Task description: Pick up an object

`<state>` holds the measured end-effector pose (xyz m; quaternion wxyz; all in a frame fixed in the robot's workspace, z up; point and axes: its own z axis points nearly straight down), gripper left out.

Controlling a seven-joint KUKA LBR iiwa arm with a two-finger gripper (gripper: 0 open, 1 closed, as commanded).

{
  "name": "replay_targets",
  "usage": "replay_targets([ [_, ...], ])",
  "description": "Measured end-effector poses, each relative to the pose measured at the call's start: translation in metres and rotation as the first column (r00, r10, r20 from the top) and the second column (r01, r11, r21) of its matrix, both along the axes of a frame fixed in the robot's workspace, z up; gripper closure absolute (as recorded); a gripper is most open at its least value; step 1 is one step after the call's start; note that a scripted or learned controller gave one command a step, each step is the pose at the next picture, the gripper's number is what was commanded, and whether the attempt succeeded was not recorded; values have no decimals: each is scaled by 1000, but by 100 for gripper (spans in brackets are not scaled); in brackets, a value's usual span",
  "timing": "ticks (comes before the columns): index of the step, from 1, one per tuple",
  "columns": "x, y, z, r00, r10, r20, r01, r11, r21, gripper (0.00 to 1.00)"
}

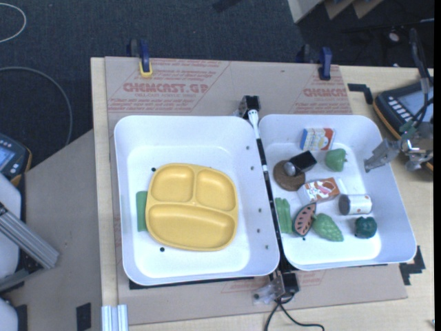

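A yellow tray [191, 207] lies in the left bin [131, 185], its long side running left to right. Small toy foods [324, 216] sit in the right bin [393, 219]. The gripper [380, 158] hangs over that bin's right rim; I cannot tell its grip.

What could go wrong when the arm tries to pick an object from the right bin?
1. The toys in the right bin lie crowded: the watermelon slice touches its neighbours, so a grasp may catch two or push one aside.
2. The small can lies on its side and may roll away.
3. The tool hangs at the bin's right rim and might clip it while descending.
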<state>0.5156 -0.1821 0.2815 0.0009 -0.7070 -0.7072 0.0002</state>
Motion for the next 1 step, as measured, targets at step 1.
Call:
replay_targets([
  [1, -34, -6, -137, 1000, -3, -12, 3, 1000, 4, 0],
])
